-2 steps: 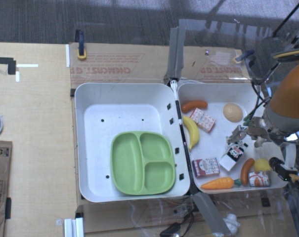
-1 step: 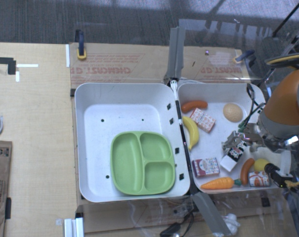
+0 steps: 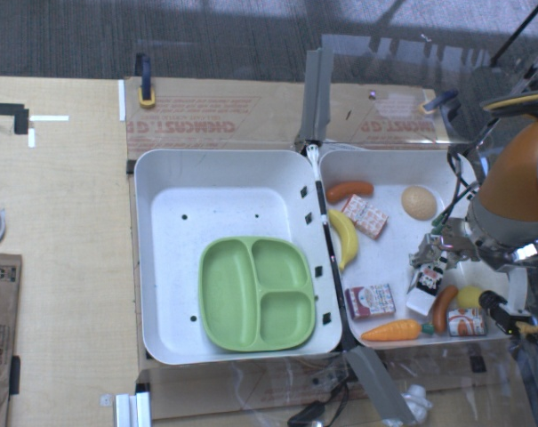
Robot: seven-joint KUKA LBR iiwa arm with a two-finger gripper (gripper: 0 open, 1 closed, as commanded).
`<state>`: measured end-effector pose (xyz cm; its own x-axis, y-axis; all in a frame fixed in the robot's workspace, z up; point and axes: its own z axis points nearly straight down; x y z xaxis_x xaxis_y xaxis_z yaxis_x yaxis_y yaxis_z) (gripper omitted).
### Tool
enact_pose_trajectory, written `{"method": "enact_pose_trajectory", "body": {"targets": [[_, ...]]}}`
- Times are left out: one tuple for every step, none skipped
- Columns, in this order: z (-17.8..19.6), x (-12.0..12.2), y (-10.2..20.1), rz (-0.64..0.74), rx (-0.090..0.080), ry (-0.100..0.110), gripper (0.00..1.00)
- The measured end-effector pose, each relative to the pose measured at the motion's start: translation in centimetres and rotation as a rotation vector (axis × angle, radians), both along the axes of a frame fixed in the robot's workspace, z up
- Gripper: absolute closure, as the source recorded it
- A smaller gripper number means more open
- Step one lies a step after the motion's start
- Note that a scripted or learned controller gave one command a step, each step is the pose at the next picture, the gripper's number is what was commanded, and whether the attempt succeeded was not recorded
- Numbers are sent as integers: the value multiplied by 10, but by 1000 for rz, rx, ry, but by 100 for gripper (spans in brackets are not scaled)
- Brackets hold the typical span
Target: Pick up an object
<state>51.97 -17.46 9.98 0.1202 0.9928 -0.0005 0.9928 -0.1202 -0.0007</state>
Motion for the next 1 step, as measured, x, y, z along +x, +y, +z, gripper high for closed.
{"method": "enact_pose_trajectory", "body": {"targets": [[90,2,110,62,0,3,100]]}}
